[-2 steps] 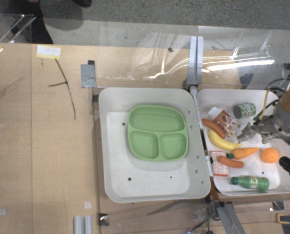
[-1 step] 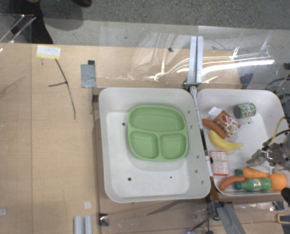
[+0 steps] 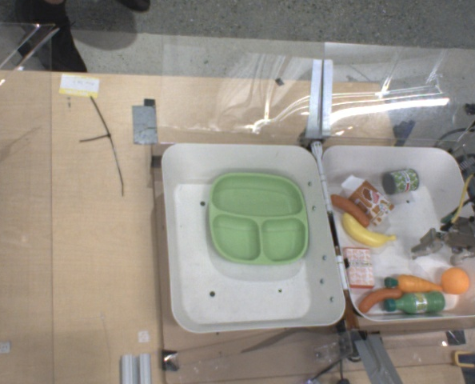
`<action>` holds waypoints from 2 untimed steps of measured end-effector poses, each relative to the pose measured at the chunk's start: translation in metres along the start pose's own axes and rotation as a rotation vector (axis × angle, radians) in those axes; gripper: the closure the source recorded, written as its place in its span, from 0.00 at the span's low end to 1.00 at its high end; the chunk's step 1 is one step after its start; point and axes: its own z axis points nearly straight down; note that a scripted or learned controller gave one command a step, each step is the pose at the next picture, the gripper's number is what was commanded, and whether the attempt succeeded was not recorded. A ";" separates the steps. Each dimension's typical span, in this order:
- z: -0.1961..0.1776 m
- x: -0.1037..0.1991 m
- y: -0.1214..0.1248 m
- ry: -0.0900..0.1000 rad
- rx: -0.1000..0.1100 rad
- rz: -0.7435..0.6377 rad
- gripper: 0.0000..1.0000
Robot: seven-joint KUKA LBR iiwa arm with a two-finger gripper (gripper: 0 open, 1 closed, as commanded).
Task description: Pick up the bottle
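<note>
Left bin [image 3: 181,294]: divided plate [image 3: 259,217] in its middle. Right bin [image 3: 437,162]: bottle [image 3: 414,302] at near edge, carrot [image 3: 417,282] just behind, can [image 3: 401,181] far, banana [image 3: 365,231] left.

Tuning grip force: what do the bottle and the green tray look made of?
Bottle: probably smooth green plastic, with a slight sheen and a paler label band. Tray: likely matte moulded plastic, uniform light green with soft rounded compartment walls. Neither can be confirmed from looks alone.

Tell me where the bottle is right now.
The green bottle lies on its side in the right bin, along its near edge, just below the carrot and beside the lower sausage.
</note>
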 end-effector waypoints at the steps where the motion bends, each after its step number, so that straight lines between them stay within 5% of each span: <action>1: 0.000 -0.002 -0.036 -0.006 -0.005 0.126 0.00; 2: 0.000 -0.005 -0.035 0.001 0.000 0.104 0.00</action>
